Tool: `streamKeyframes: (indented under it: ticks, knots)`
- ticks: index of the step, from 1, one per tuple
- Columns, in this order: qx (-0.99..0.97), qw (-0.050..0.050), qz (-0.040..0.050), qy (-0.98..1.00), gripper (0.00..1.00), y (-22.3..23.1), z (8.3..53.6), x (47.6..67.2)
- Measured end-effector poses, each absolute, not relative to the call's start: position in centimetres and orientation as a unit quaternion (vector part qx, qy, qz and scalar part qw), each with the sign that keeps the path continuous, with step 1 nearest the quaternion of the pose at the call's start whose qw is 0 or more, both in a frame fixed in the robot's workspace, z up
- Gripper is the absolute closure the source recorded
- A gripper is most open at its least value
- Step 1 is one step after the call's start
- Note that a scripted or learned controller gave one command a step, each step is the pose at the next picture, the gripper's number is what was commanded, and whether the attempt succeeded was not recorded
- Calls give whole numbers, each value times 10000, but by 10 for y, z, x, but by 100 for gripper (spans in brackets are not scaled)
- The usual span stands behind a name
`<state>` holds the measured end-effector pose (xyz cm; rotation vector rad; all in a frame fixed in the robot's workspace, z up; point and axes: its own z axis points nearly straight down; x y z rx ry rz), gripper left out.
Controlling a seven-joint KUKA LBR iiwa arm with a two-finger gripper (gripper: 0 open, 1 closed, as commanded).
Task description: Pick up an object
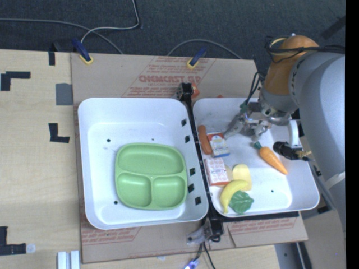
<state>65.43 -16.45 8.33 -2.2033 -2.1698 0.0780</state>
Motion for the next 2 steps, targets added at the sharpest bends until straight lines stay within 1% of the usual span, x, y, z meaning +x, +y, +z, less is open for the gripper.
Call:
streamKeyframes:
  ticks: [1, 2]
  knots:
    - [-7070, -11, 7, -7072, 0, -199, 134, 668]
    - [-7065, -14, 2, -7077, 0, -166, 86, 669]
